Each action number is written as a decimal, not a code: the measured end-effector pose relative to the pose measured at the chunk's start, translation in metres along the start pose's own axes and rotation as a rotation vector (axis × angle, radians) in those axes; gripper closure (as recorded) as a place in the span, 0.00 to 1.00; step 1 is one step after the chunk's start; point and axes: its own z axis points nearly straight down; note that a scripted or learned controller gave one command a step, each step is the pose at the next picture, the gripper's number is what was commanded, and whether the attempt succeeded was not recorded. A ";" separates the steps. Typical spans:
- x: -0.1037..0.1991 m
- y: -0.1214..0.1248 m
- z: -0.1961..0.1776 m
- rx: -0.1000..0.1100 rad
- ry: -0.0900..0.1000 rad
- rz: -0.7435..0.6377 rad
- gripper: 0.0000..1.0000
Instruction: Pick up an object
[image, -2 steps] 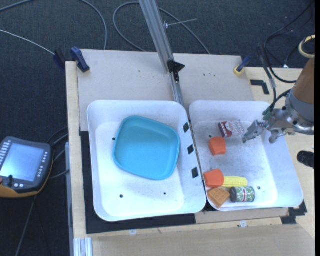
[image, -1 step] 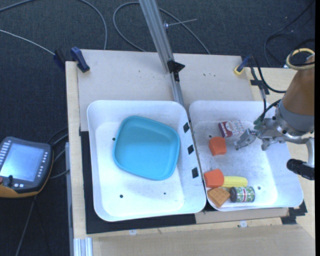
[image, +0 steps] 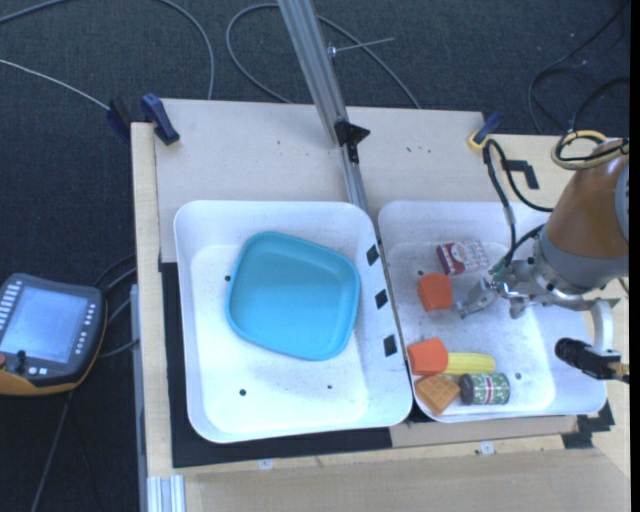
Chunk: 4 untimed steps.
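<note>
The pincer (image: 478, 302), its grip state unreadable, hangs just beside the orange block (image: 435, 292) mid right bin (image: 530, 225), walls apart.

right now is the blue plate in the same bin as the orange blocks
No, the blue plate lies alone in the left bin, while the orange blocks sit in the right bin.

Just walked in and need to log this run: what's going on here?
A grey KUKA arm reaches in from the right over the right bin, its gripper low beside an orange block, with nothing visibly held. That bin also holds a small red and white box, another orange block, a yellow piece, a tan waffle-like toy and a small can. The left bin holds a blue plate.
</note>
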 end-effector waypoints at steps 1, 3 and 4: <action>0.000 0.000 0.022 -0.003 -0.001 -0.001 0.00; -0.007 -0.006 -0.043 -0.010 -0.002 0.000 1.00; -0.005 -0.009 -0.086 -0.008 -0.002 -0.001 1.00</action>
